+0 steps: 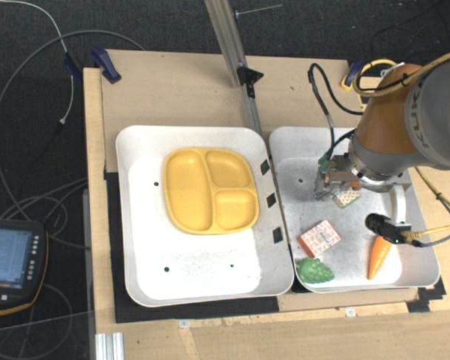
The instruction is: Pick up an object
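Observation:
The right bin point(285, 156) holds several small objects. A pale checkered piece point(347, 197) lies near the bin's middle, and my gripper point(333, 181) hangs right at its upper left edge, low over the bin floor. I cannot make out whether the piece is between the jaws. A pink and white checkered box point(319, 238) lies in front of it. At the bin's front edge sits a green broccoli-like toy point(315, 271). An orange carrot point(378, 258) lies at the front right.
The left bin point(135, 201) carries a yellow divided plate point(210, 189). The grey arm with its orange band point(386, 122) covers the right bin's far right part. A black cable plug point(382, 226) hangs over the carrot's top. A metal post point(236, 58) rises behind the bins.

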### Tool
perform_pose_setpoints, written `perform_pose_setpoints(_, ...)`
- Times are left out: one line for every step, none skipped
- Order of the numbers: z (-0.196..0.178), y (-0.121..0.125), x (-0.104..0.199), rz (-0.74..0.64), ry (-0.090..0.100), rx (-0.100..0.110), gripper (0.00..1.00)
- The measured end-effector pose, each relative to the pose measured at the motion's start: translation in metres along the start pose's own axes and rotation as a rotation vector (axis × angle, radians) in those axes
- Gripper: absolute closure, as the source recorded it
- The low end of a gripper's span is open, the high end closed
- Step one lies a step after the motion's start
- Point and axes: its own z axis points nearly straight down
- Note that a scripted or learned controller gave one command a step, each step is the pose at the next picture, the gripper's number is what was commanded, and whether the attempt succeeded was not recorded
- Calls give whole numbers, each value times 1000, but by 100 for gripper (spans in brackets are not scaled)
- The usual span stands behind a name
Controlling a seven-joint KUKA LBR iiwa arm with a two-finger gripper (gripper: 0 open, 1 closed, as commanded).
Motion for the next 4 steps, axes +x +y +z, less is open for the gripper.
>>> perform_pose_setpoints(-44, 4, 4, -1, 0, 3, 100)
perform_pose_setpoints(-106, 13, 2, -2, -1, 1, 100)
perform_pose_setpoints(-108, 14, 3, -1, 0, 6, 100)
perform_pose_setpoints(-120, 30, 54, -6, 2, 5, 100)
